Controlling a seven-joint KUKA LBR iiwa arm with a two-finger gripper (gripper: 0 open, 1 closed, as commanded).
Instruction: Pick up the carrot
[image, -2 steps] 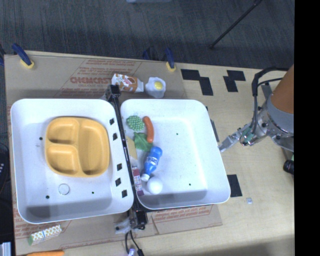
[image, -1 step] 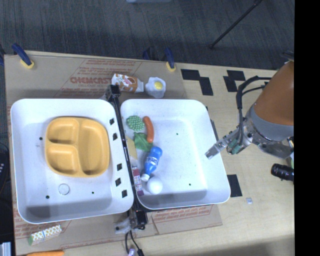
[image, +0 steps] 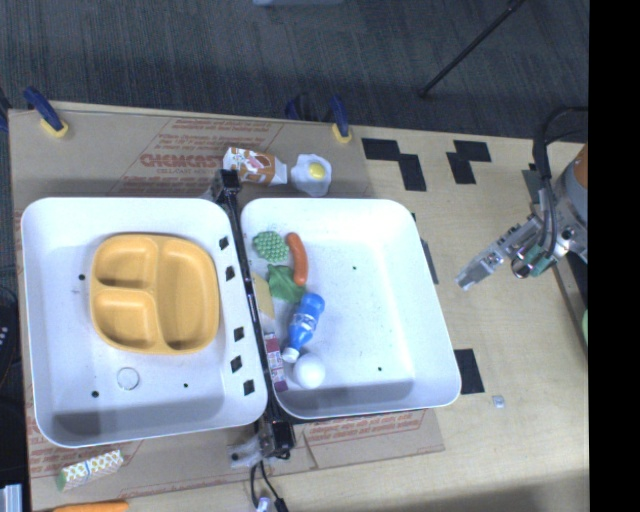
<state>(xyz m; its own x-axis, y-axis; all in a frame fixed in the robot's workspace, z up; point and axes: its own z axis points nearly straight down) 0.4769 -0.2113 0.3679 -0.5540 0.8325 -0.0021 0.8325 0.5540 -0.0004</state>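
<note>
- Camera view: the carrot (image: 297, 258) lies in the right bin (image: 385, 300), close to that bin's left wall and near its top end.
- A round green thing (image: 267, 244) sits just left of the carrot, touching it or almost touching it.
- A green leafy thing (image: 282, 284) lies right under the carrot's low end, and a blue bottle (image: 304, 321) lies just past that.
- The gripper (image: 478, 268) hangs over the worktop (image: 500, 420), well off to the right of the carrot and outside the bin.
- The gripper's fingers are too small to read, so I cannot tell if they are apart or together.
- What could go wrong: the carrot is thin and packed in with other things. The gripper may grab the green thing too, or push the carrot away.
- The bin wall is close to the carrot, so the gripper could bump it on the way down.
</note>
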